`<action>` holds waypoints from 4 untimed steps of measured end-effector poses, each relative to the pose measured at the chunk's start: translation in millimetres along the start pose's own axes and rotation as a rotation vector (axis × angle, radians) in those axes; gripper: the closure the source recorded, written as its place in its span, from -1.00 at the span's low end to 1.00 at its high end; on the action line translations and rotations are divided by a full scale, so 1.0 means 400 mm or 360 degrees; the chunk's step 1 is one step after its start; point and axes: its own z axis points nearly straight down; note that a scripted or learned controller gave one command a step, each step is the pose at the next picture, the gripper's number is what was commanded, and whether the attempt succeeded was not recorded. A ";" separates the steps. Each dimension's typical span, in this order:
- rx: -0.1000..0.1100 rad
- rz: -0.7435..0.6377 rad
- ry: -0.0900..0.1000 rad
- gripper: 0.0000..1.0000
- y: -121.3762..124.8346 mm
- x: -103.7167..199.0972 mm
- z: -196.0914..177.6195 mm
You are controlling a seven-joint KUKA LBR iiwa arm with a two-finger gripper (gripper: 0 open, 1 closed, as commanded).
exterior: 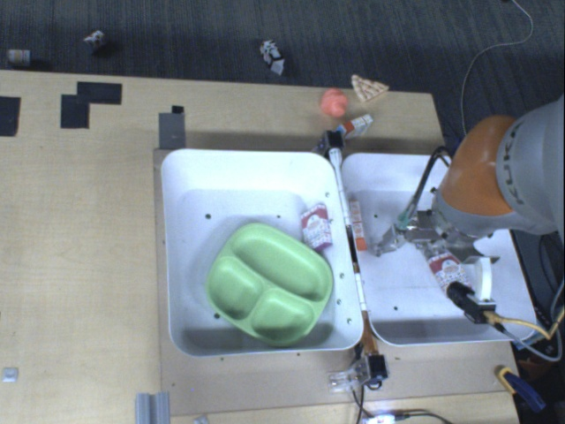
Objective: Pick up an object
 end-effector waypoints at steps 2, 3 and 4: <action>0.0003 -0.0001 0.0001 -1.00 0.030 0.031 0.000; 0.0007 -0.0005 0.0002 -1.00 0.209 -0.004 0.006; 0.0005 -0.0002 -0.0001 -1.00 0.291 -0.213 -0.099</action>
